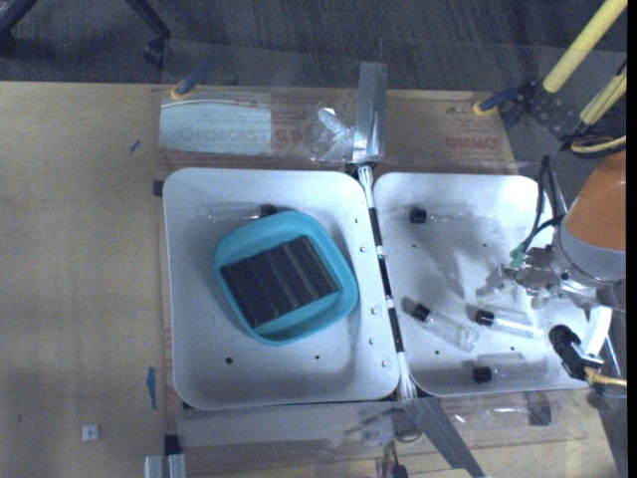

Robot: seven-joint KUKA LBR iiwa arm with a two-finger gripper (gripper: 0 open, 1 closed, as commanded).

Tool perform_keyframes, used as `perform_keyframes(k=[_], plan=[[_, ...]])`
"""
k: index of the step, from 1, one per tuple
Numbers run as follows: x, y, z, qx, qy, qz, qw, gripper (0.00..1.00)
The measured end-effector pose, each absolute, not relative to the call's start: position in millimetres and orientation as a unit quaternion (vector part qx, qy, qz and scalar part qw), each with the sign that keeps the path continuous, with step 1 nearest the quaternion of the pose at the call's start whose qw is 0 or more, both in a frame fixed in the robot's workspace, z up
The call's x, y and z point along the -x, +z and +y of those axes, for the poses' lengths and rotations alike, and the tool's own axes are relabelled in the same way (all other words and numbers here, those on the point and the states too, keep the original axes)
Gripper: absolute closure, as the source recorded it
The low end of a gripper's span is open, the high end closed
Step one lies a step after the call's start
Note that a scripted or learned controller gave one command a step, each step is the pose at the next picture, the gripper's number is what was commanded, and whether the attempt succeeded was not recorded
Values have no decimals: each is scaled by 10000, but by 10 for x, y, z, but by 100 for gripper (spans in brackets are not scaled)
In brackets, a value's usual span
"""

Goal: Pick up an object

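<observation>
Hovering over the right edge of the right bin [518, 189], the end effector [532, 282] looks to be at the approach step, and whether it is open or closed on anything cannot be told from this slant. Clear vials with black caps lie scattered in that bin, the nearest vial [503, 318] just beside it, so the next move calls for a careful descent onto one. A teal tray [286, 277] in the left bin [189, 267] stands well apart.

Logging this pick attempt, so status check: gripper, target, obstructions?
Gripper low over right bin, near its right side. Clear black-capped vials scattered there, none seen held. Teal tray sits in left bin, apart.
</observation>
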State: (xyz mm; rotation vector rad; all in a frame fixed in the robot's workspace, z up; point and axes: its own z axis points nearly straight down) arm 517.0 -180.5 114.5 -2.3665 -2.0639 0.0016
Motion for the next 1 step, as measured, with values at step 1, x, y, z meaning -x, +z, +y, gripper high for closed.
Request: perform_keyframes(k=[1], plan=[[-5127, 880, -1671, 7553, -18, -6553, -29, 0]])
